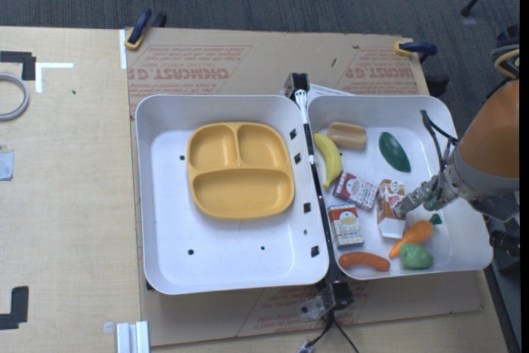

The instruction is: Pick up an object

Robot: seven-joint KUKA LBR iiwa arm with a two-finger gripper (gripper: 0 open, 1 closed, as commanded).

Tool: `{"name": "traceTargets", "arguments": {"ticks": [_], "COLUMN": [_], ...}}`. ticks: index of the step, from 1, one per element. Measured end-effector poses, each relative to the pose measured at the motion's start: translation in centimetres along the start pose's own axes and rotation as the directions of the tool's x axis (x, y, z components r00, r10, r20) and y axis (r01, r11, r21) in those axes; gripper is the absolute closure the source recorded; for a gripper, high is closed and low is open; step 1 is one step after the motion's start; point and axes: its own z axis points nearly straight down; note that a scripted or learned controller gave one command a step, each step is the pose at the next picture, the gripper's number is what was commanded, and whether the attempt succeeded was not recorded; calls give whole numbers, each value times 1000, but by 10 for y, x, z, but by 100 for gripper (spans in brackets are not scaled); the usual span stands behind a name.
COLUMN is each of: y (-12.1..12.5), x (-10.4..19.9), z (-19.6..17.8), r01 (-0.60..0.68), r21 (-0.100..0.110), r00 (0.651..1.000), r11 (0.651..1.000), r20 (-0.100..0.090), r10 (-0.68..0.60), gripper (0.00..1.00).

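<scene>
Beside the carton (390, 207) — fingers (411, 204), spread unclear

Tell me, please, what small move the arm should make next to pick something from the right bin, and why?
Probably a short descent straight down. The gripper hovers in the right bin at the right edge of the small white carton, with the carrot just in front of it. Nothing shows between its fingers, so lowering onto the carton looks like the nearest chance of a grasp.

The light is bright and even, coming from above. Shadows are soft and short inside the white bins (157, 202). The picture is slightly soft, with mild glare on the plastic.
</scene>
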Motion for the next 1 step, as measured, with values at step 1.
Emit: {"name": "traceTargets", "arguments": {"ticks": [1], "y": [31], "x": [45], "z": [-122], "r01": [144], "r21": [27], "r00": [990], "r11": [989], "r20": [-15], "r10": [-143], "gripper": [100]}}
